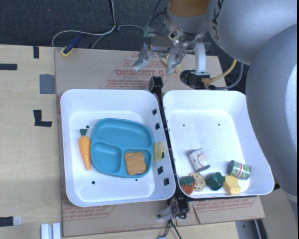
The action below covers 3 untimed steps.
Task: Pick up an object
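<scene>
High fixed overhead view, slanting down on both bins [70, 133].

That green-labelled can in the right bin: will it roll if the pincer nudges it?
Probably. The green can lies on its side, so its round body may roll. It looks small and rigid, likely light. The yellow block beside it might stop it.

Small cans [199, 159], green pepper [215, 181], yellow block [232, 185] clustered in right bin's [189, 101] near corner
</scene>
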{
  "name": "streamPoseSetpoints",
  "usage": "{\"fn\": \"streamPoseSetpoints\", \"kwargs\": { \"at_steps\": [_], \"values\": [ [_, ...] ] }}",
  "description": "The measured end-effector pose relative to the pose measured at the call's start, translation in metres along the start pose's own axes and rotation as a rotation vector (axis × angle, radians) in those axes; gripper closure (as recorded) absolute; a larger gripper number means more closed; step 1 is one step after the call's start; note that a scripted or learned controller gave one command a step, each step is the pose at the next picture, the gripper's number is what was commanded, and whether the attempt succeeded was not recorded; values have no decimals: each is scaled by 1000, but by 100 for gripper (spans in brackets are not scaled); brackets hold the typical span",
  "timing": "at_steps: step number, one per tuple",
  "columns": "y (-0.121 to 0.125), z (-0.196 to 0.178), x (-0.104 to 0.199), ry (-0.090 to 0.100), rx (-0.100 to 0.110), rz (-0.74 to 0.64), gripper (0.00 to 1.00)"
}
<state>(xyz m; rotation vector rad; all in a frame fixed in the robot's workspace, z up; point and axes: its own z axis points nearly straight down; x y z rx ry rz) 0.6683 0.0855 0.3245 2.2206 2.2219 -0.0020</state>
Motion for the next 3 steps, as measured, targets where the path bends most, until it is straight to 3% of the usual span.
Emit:
{"fn": "streamPoseSetpoints", "kwargs": {
  "at_steps": [1, 2, 3],
  "values": [
    [-1, 38, -93, -3, 4, 9, 0],
    [-2, 122, -24, 2, 9, -5, 0],
    [1, 24, -81, -1, -8, 3, 0]
  ]
}}
